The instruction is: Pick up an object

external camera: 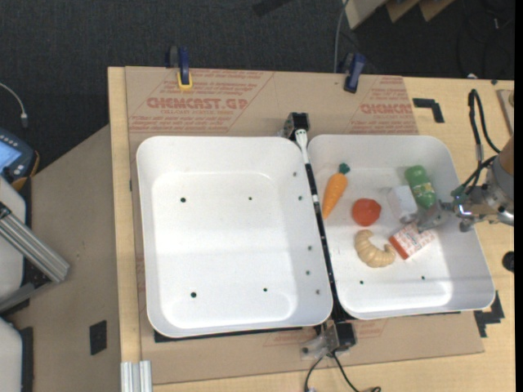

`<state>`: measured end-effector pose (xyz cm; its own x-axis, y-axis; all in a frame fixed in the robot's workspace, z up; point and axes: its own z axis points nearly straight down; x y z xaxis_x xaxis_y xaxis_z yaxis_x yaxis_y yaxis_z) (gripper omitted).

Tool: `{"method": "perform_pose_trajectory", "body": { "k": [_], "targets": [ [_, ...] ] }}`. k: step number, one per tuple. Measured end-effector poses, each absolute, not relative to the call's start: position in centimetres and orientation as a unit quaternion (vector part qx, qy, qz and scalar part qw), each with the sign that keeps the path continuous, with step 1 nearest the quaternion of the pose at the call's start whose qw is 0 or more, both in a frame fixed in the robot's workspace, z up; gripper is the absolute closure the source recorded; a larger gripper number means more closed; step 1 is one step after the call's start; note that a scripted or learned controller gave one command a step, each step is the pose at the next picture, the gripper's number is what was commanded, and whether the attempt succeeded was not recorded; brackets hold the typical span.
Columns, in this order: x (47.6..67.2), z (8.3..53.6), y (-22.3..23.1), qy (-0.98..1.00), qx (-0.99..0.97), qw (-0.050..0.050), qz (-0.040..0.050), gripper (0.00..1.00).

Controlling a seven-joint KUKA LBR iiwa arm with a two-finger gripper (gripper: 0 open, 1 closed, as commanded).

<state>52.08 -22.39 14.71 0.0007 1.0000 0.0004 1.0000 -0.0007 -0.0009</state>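
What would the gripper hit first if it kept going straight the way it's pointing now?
Probably the red-and-white packet: the gripper reaches in from the right, aimed down-left at it. Its height above the bin is unclear.

From my remote station: the bench (245, 96), faced in brown cardboard printed with red lettering, carries two shallow white bins side by side, the left bin (229, 235) and the right bin (409, 288) touching along a dark centre seam. Two blue clamps (181, 64) grip the board's far edge.
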Motion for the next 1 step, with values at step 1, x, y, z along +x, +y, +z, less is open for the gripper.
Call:
{"method": "perform_pose_trajectory", "body": {
  "k": [1],
  "targets": [
    [52.08,14.71,-22.39,-0.707,-0.707,0.000,0.0002,0.00]
  ]
}}
